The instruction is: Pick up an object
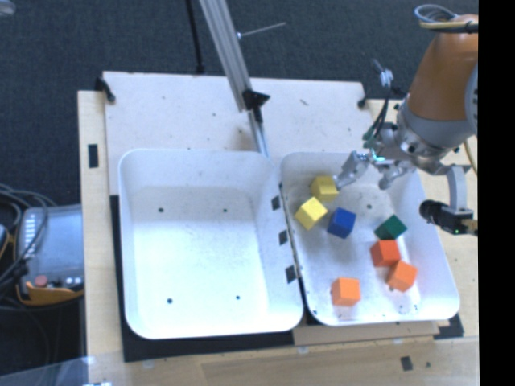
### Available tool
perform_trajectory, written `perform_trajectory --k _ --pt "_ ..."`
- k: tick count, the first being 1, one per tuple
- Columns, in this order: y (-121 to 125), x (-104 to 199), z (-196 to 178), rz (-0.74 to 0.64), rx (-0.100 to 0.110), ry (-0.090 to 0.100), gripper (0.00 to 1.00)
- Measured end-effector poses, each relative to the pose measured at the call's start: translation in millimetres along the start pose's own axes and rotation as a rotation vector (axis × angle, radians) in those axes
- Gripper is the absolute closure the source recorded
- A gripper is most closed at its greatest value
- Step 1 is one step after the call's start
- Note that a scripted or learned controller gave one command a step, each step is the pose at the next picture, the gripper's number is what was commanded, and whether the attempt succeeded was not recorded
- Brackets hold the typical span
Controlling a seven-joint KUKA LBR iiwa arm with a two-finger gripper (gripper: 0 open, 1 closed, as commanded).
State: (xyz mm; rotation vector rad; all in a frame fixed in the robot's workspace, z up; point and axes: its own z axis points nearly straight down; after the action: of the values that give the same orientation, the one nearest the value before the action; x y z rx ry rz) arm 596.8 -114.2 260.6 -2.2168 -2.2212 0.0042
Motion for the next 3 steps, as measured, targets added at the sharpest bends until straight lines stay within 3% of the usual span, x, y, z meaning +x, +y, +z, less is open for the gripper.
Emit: perform_trajectory --k 1,3 --pt "0.7 -0.4 -2.6 0.002 -0.005 -0.001 0.00" --pt "-13.6 -14.3 106.0 0.004 0.002 -0.001 0.00"
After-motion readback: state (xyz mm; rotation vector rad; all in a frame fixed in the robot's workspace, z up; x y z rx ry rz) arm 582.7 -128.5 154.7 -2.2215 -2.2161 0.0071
